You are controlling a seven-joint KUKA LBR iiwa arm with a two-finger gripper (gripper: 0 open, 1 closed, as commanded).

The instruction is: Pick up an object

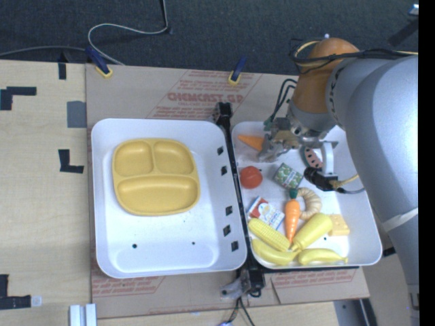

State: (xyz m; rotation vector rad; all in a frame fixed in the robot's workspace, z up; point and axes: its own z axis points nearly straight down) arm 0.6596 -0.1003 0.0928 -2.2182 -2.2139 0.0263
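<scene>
Toy foods (292, 217) crowding right bin (363, 233)

Even, fairly bright light falls from overhead, with soft, short shadows under the things. The white left bin (102, 202) and right bin (363, 233) look washed out, close to overexposed, with a faint sheen on the yellow tray (156, 176). The grey arm (387, 128), close to the lens, is soft and blurred. The whole frame is slightly grainy.

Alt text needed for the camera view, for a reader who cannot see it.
A grey arm's gripper hangs low over the right bin, near an orange piece, a red tomato and a heap of toy food including corn and a carrot. The left bin holds a yellow divided plate.
</scene>
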